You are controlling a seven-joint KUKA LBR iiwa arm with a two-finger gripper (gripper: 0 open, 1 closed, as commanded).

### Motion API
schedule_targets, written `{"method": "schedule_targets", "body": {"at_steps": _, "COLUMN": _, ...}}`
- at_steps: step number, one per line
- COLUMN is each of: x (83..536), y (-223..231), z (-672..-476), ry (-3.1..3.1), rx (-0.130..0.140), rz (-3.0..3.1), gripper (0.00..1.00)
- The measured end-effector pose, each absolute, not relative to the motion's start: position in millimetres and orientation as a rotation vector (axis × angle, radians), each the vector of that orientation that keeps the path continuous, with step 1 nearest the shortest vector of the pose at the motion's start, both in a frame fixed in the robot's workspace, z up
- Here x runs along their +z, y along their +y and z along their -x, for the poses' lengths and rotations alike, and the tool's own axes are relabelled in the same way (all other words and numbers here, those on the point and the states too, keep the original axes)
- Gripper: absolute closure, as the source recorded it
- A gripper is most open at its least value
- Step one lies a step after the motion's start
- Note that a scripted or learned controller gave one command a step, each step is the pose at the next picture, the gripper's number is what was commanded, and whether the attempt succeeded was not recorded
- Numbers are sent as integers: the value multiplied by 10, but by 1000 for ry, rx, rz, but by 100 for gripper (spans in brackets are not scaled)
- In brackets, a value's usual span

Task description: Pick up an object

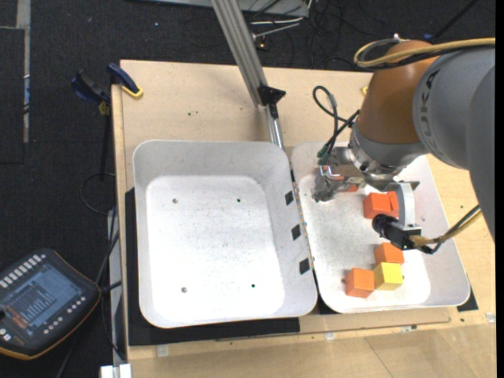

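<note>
In the right bin (339,235) lie several small blocks. One orange block (381,205) sits just right of the wrist, another orange block (389,253) lies below it, and a third orange block (360,282) rests beside a yellow block (390,275) near the front wall. My gripper (324,186) hangs low over the bin's upper left part, left of the first orange block and apart from it. The grey and orange arm (409,101) covers the bin's far right corner.
The left bin (157,164) stands beside the right one, their walls meeting at the middle. A slanted metal pole (240,42) reaches down to the bins' far edge. A blue-yellow clamp (118,81) lies at the bench's far left corner, and a teach pendant (39,298) lies off its front left.
</note>
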State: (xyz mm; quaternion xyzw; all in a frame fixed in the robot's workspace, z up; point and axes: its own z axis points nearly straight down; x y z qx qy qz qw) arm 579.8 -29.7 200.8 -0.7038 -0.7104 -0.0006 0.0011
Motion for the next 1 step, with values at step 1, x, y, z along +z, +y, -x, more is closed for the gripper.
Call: {"method": "schedule_targets", "body": {"at_steps": 1, "x": 2035, "y": 327, "z": -5830, "ry": -2231, "rx": -4, "rz": 2210, "gripper": 100}}
